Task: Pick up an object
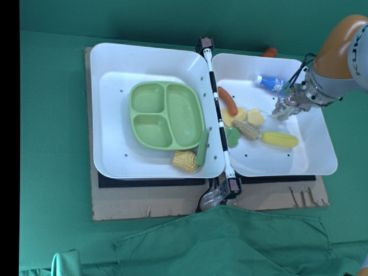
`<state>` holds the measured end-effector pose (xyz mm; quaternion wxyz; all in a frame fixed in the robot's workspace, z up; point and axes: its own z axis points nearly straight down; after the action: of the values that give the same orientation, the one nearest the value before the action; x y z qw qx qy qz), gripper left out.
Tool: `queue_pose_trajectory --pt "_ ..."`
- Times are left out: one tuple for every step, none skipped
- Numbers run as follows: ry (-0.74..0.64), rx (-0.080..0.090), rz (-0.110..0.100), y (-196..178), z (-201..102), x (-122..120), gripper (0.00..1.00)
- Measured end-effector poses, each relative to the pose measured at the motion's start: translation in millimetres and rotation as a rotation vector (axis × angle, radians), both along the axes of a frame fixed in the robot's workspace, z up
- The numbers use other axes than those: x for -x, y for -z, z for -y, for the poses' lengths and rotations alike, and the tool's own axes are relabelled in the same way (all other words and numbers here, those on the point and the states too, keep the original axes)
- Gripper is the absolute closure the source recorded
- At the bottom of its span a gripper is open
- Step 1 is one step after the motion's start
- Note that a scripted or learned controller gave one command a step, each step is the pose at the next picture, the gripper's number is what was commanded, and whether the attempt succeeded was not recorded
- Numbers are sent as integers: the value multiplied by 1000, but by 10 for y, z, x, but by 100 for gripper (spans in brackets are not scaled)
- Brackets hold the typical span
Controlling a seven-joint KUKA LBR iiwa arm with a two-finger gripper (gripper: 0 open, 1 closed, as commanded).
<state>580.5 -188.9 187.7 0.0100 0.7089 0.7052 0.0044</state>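
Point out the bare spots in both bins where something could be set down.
Right bin: bare floor below the corn cob, toward the near rim. Left bin: bare strip left of the green plate. Crowded: the sausage and food cluster beside the divider.

Green divided plate (167,115), left bin (115,59)

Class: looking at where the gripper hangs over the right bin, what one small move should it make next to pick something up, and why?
Probably a short shift toward the yellow corn cob and then down. The gripper hangs over bare bin floor in the right bin, between the blue bottle and the cob, with nothing seen between its fingers.
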Motion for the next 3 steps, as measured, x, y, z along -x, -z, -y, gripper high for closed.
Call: queue_pose_trajectory --pt "-3 -4 -10 -303 -16 -213 100" --pt "-5 -4 -12 43 -12 -795 100" --pt "-3 -4 -15 8 -14 -800 100"
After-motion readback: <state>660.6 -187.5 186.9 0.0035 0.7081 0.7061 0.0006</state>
